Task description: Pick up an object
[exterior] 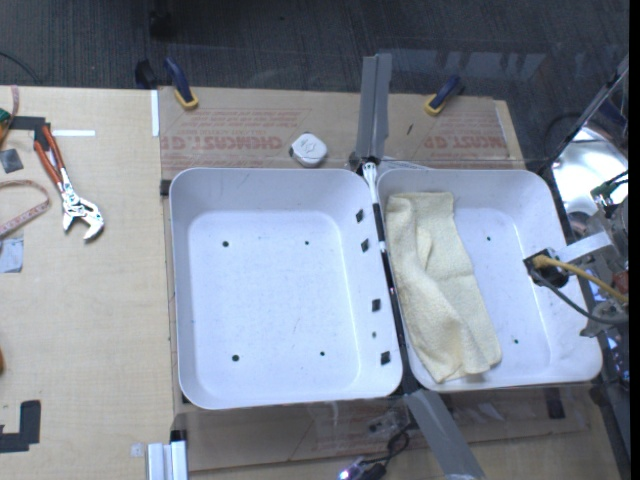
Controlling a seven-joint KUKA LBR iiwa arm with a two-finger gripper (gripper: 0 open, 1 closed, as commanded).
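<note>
A cream-yellow towel [440,286] lies crumpled lengthwise in the right bin [530,363], along its left wall. It reaches from the far wall almost to the near rim. My gripper [603,290] hangs at the right edge of the view, over the right bin's right rim and well to the right of the towel. Most of the gripper is cut off by the frame. Nothing shows in it.
The left bin [200,298] stands beside the right one, with a grey divider post [374,108] behind their shared wall. A small white round object [308,149] lies on the cardboard behind the bins. A wrench with orange handles [66,188] lies on the bench at far left.
</note>
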